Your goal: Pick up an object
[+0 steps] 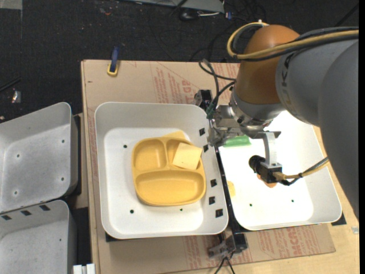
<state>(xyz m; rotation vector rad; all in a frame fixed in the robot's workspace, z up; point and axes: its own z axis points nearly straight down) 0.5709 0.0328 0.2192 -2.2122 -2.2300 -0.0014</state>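
**Camera view.** The end effector (223, 131) hangs at the right bin's (291, 207) wall nearest the left bin (114, 170), touching or just above a green object (236, 141). You cannot tell whether it is open or closed. Centre on the green object and keep clear of the wall as you descend. The yellow divided plate (165, 190) carries a pale block (186, 156). The red print on the counter's cardboard (171, 84) is unreadable.

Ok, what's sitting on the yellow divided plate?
A pale yellow square block lies on the yellow divided plate, over its upper-right compartment. The part of that compartment beneath the block is covered, so anything under it cannot be seen.
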